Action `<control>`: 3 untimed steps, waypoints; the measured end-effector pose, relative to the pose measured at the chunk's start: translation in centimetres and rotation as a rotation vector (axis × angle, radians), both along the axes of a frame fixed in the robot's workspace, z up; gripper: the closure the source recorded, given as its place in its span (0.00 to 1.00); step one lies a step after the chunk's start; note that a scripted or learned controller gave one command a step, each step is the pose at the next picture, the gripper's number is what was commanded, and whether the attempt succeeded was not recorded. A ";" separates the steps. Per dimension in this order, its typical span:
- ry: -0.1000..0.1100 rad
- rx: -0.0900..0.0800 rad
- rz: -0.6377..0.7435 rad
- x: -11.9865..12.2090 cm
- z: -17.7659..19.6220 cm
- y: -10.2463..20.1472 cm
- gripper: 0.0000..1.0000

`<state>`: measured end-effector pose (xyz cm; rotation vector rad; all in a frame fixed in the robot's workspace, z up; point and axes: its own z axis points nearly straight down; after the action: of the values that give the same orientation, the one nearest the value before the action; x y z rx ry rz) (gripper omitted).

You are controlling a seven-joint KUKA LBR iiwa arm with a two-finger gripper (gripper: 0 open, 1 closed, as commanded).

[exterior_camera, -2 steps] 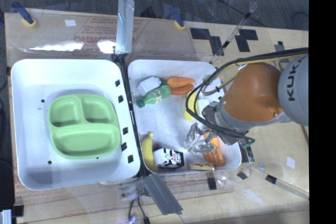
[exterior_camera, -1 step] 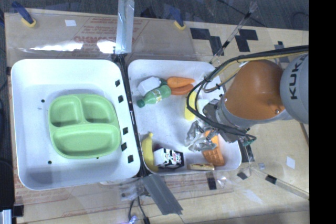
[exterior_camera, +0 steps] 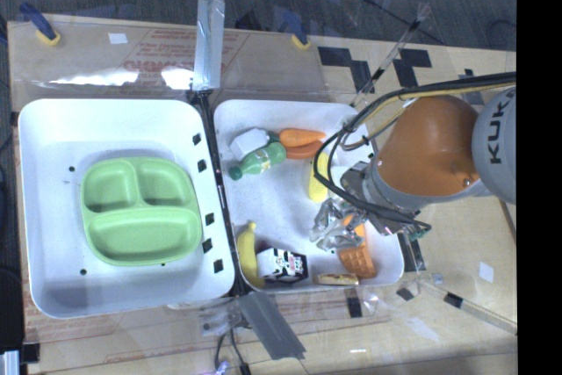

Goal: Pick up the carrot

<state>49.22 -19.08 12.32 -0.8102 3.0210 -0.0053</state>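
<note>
You have the carrot (exterior_camera: 301,137) lying near the far wall of the right bin (exterior_camera: 263,111), roughly level across the view, and nothing is touching it from above. A second orange piece (exterior_camera: 304,151) sits pressed against its near side, and just to the left of the pair a green bottle (exterior_camera: 259,161) lies tilted, its wider end almost meeting the carrot's left tip; a small white item (exterior_camera: 248,140) rests just behind that bottle. A yellow object (exterior_camera: 317,186) lies a little nearer to you than the carrot, partly under the arm's looping cables. The gripper (exterior_camera: 335,227) is down in the same bin but well apart from the carrot, toward the near right corner, and you cannot tell from this angle whether it is open or closed, since the metal parts blur together. Right beside it is a waffle-like orange piece (exterior_camera: 357,260), with a flat tan item (exterior_camera: 337,279) against the near wall. Along the near left of this bin you will find a banana (exterior_camera: 247,254) and a small black-and-white carton (exterior_camera: 284,265) touching it. The left bin (exterior_camera: 35,189) holds a green divided plate (exterior_camera: 139,209).
</note>
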 end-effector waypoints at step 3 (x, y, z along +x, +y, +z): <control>0.012 0.003 -0.505 5.0 -3.1 -1.8 0.00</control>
<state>54.20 -20.92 9.17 -0.0301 3.1398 -0.0008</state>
